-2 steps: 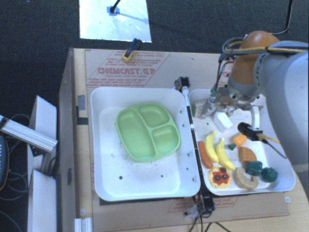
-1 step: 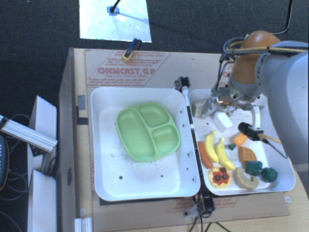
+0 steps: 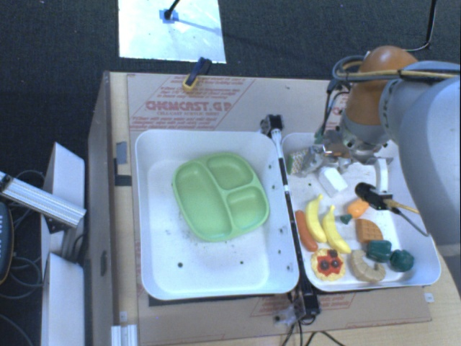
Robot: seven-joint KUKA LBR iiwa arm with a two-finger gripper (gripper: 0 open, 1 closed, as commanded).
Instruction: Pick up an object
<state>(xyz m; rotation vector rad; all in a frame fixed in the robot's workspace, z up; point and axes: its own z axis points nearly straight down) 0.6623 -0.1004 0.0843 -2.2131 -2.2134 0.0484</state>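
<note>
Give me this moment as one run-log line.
arm: over right bin rear | gripper: low at rear-left corner, grasp unconfirmed | nearest: white block | left bin: green tray | step: pick pending

Illumination is even and moderately bright, from overhead. Shadows are faint and soft beneath the green tray (image 3: 220, 195) in the left bin (image 3: 162, 193). Strong glare washes out the pale sheet (image 3: 171, 21) on the dark floor. The picture is soft and grainy throughout; small items in the right bin (image 3: 425, 262) lack crisp edges.
</note>
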